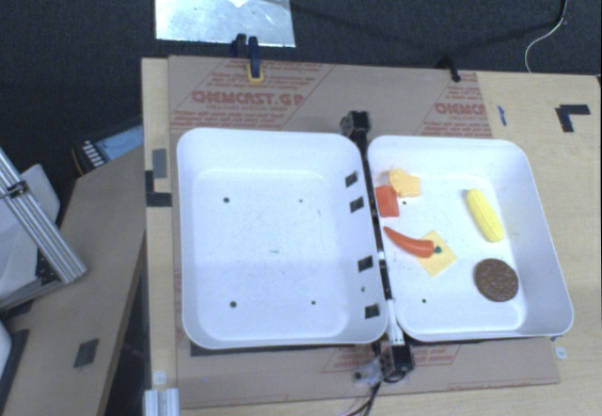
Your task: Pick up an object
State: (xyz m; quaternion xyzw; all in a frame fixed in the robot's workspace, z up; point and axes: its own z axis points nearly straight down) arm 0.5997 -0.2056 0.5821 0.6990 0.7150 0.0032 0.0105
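Well, the brown bench (310, 89) is carrying two white bins side by side. The left bin (193, 245) is sitting bare, and the right bin (541, 216) is holding everything worth picking.

In it, a round brown cookie (496, 280) is lying at the near right, well apart from the rest. A yellow corn cob (484, 214) is resting just beyond it, also on its own. Toward the bin's left side, a flat yellow cheese slice (440, 259) is sitting under the end of a thin orange-red pepper (406, 239). A small red block (387, 200) and a small yellow chunk (404, 184) are touching at the far left, close to the wall.

I'm thinking the corn cob is offering the best chance: it is standing free, with bare floor on both long sides. The arm should be coming straight down over its middle, closing across the narrow width. The cookie and the cheese slice are looking too flat to pinch. Whether the jaws are released or clenched, I cannot tell.
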